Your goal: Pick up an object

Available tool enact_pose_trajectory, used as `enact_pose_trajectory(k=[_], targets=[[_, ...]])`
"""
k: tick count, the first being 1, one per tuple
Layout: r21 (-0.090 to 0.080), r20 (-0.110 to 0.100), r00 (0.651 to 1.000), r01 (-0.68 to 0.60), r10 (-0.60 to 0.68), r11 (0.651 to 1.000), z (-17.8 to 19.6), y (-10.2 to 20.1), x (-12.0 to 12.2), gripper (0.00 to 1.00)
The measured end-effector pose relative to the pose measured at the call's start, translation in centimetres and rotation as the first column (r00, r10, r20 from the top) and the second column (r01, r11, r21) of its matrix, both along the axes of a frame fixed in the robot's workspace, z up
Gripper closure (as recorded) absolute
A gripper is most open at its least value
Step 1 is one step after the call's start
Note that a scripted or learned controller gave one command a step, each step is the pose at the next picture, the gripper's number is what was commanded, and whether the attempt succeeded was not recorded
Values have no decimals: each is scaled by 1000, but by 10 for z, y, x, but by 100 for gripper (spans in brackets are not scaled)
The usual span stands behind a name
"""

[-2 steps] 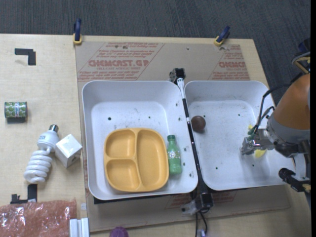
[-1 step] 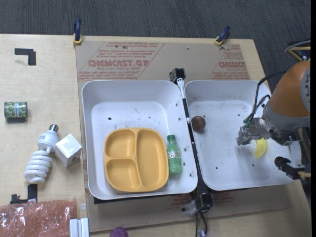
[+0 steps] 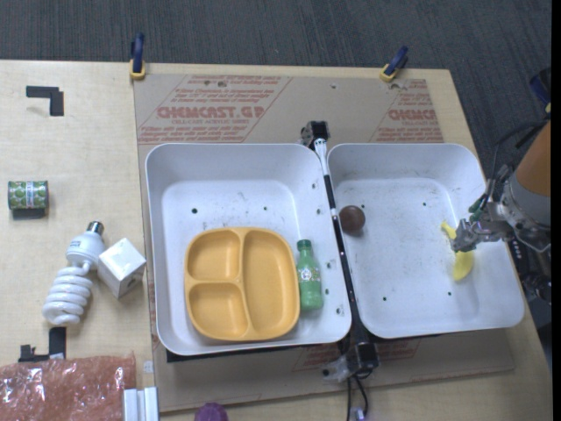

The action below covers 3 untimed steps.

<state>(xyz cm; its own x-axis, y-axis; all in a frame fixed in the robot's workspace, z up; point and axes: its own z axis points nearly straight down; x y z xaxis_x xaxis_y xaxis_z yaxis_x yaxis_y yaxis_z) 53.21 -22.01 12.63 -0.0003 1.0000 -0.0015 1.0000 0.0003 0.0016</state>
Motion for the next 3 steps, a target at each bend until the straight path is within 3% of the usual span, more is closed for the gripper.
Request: enact_pose_trajectory(k=[1, 3], targets=[[1, 0, 1000, -2, 2, 1000, -34, 16, 40, 100], [0, 1, 1000, -3, 3, 1000, -33, -2, 128, 100]])
